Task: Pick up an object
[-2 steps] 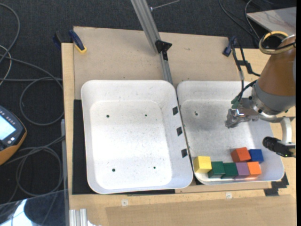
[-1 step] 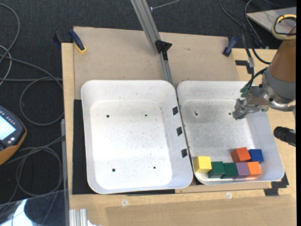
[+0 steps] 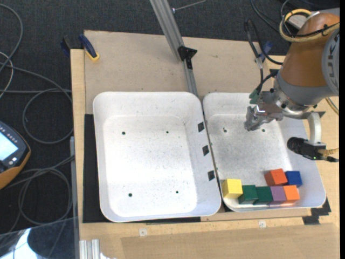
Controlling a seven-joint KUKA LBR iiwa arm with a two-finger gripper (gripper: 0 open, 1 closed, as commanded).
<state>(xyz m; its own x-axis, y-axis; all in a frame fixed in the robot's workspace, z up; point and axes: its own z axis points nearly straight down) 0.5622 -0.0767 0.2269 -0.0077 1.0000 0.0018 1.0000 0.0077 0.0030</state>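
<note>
Now my tool (image 3: 253, 121) hangs over the right bin (image 3: 237, 150), toward twelve o'clock.
Whether it is spread, I cannot tell; the coloured blocks (image 3: 264, 188) cluster at the bin's six o'clock edge, well apart from it.

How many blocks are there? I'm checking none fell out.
7, clustered at the right bin's near edge: yellow, two green, purple, two orange, blue. More could hide underneath.

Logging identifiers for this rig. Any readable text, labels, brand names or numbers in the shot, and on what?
None can be read.
Arm: part of dark lettering at the right edge of its grey casing, cut off and unreadable.
Handheld device at the left edge: lit screen, too small and blurred.
Blocks: plain.
</note>
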